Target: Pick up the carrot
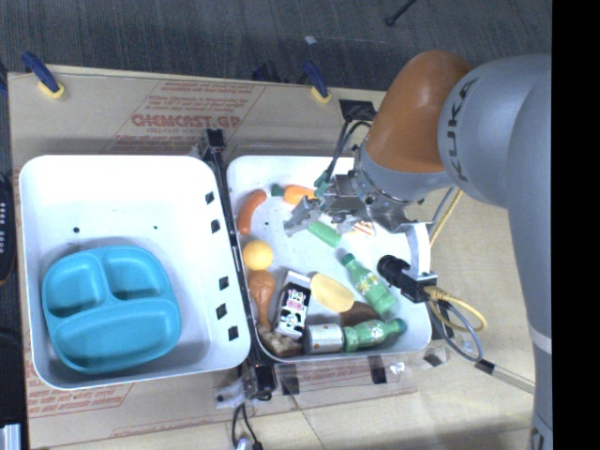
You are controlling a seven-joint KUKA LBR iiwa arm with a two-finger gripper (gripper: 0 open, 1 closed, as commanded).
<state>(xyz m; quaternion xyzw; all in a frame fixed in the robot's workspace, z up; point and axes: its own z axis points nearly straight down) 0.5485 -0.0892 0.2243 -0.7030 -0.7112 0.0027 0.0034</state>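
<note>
Down in the right bin (246, 172) the carrot (293, 194) lies near the far wall, its orange body pointing right with a small dark green top at its left end. The gripper (314, 211) hangs just beside it, a little nearer the camera and to the right, under the arm's orange band (412, 111). Its grey fingers (302, 217) reach leftward over the white floor of the bin, and whether they are spread or pressed together cannot be told from this slant; nothing is seen between them. The carrot sits just past the fingers toward the far wall, not between them, and whether it touches the gripper is unclear. A long orange sausage-like piece (249, 211) lies to the left of the carrot against the bin's left wall, with a yellow lemon (258, 254) below it. Green bottles (368, 286) lie toward the near right corner, one more (323, 232) slanting beneath the gripper. A black-and-white carton (292, 310) stands among other food items at the near wall. The left bin (56, 181) holds a blue divided tray (111, 306). Both bins rest on the counter (178, 111).
</note>
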